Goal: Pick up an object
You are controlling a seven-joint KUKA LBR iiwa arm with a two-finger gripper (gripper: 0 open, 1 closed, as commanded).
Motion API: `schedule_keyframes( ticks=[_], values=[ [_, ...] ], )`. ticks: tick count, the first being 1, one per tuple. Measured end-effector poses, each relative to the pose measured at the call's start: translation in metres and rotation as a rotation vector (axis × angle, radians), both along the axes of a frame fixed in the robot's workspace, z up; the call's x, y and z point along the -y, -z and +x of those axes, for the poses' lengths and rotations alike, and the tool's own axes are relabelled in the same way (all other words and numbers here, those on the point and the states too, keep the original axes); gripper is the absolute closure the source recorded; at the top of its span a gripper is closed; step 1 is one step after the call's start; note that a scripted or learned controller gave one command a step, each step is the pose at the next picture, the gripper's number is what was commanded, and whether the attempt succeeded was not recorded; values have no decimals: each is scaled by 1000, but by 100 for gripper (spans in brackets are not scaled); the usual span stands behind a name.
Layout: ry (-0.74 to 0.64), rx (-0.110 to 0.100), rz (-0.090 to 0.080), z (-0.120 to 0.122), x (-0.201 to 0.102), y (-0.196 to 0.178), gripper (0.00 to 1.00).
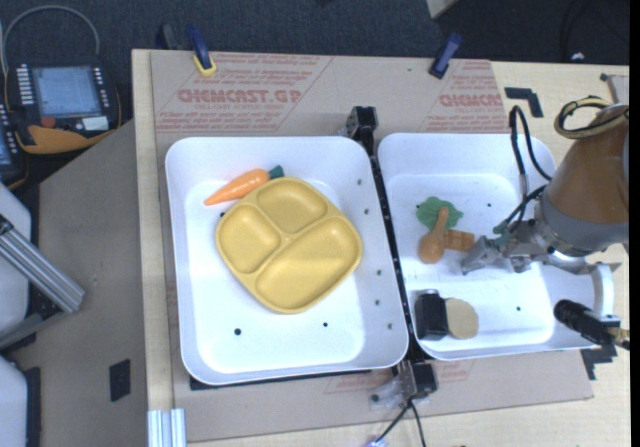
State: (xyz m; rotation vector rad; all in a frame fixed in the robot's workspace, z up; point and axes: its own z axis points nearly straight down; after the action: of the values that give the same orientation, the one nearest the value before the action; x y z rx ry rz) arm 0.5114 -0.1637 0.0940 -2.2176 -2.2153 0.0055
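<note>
One target looks likeliest: the toy broccoli [437, 228] lying in the right bin [500, 160], just beside the gripper [478, 258]; its jaws look parted, and a low approach could shove the toy aside

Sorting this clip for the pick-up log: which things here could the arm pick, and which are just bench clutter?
Belong to the job:
- gripper, low in the right white bin
- green-topped tan toy, nearest the gripper
- black-and-tan toy
- orange toy carrot
- yellow divided plastic plate in the left white bin

Lying about:
- blue clamps
- screen pendant
</note>
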Motion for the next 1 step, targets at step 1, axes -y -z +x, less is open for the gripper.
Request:
schedule_keyframes(
  ticks=[1],
  values=[
    [0, 9, -3, 2, 0, -14, 100]
  ],
)
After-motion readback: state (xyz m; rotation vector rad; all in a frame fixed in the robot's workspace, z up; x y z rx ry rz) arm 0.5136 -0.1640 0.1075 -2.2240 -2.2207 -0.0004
